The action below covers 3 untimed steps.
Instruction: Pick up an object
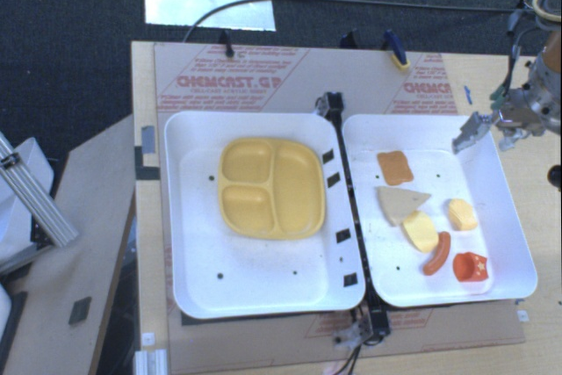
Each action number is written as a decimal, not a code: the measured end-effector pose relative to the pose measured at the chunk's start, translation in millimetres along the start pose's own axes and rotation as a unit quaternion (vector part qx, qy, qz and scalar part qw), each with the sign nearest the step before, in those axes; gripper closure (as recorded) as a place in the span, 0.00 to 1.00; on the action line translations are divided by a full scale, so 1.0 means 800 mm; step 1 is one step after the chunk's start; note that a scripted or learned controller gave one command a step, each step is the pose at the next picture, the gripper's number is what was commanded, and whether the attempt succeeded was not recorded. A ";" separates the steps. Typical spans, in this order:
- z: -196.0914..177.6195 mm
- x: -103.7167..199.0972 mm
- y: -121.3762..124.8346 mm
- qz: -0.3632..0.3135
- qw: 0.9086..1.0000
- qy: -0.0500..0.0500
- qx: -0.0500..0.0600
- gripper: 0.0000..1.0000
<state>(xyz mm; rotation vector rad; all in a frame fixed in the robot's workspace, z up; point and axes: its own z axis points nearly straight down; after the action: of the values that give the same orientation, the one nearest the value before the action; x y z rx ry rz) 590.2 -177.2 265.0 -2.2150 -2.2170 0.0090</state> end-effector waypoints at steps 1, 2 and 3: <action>-0.009 0.001 0.002 -0.001 1.000 -0.001 -0.006 0.00; 0.052 0.013 -0.001 -0.001 1.000 -0.001 -0.004 0.00; 0.119 0.000 0.001 0.000 1.000 -0.001 -0.004 0.00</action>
<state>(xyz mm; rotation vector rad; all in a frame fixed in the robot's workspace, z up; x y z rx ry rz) 589.7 -177.1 169.5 -2.2194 -2.2225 0.0019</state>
